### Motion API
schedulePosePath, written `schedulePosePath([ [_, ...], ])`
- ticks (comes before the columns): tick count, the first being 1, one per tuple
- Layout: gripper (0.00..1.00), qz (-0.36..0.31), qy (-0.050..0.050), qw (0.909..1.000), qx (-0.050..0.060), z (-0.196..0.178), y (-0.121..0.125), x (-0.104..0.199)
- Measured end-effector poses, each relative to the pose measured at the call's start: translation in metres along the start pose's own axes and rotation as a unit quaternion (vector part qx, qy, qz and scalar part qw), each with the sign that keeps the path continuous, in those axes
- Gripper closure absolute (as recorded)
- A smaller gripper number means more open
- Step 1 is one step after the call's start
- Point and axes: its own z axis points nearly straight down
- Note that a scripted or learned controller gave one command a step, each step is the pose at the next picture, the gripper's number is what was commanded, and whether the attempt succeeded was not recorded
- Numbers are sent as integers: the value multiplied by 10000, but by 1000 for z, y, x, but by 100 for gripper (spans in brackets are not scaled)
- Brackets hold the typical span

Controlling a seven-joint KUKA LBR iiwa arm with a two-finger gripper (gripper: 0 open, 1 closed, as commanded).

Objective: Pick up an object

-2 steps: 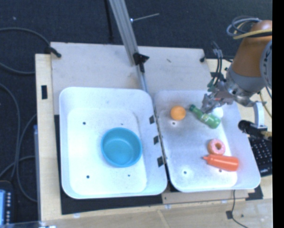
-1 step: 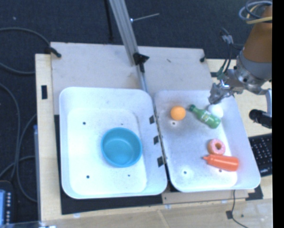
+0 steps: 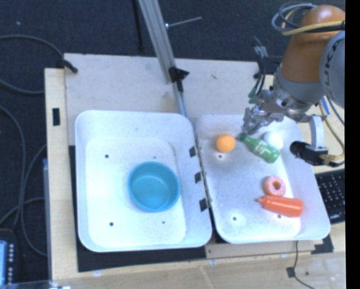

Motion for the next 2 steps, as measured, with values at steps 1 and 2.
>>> schedulePosePath([
  [1,100,4,-2,10000,13,7,-7,45],
  [2,100,-5,7,10000,25,11,-6,106],
])
